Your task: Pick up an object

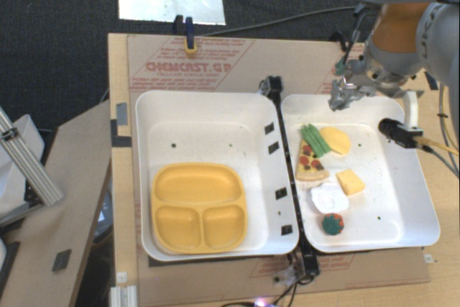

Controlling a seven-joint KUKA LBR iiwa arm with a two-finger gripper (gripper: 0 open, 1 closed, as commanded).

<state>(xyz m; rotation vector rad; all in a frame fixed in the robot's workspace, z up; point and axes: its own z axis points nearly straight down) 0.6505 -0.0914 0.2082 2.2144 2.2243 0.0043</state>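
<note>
- Yellow divided tray is lying in the left bin, well apart from the pizza slice; no target there, so any descent that side is risking a wasted grab.
- Pizza slice, my landmark, is lying in the right bin just beside the divider; green stalk is overlapping its top, yellow disc sitting just right of it. Crowding is inviting a two-item pinch or a slip.
- Below the slice: white lid-like piece, cheese wedge, small green-red ball, likely rolling away.
- Claw is hovering above-right of the slice, near the far rim; open or clenched, cannot tell, too blurred.
</note>
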